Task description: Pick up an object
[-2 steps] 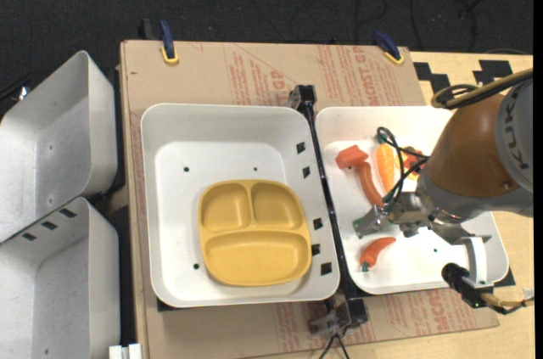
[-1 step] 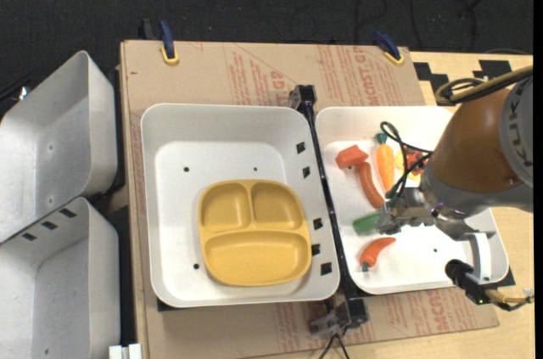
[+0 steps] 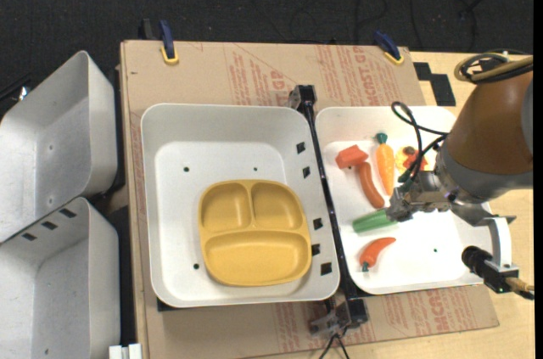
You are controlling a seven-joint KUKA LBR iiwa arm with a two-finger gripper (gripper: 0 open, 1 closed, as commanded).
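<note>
The right bin [image 3: 424,272] holds several toy foods: a green cucumber-like piece [image 3: 370,221], a red chili [image 3: 377,249], an orange carrot with a green top [image 3: 385,165], a red-orange piece [image 3: 350,155] and a brown-orange sausage shape [image 3: 371,186]. My gripper [image 3: 404,203] reaches in from the right and sits low over the bin, just right of the green piece's end and below the carrot. The wrist hides its fingertips.
The left bin [image 3: 161,137] carries a yellow divided plate [image 3: 253,232]. A black divider [image 3: 321,179] runs between the bins. The orange-banded arm [image 3: 496,137] covers the right bin's far right side. Two spare white bins [image 3: 51,179] lie to the left of the bench.
</note>
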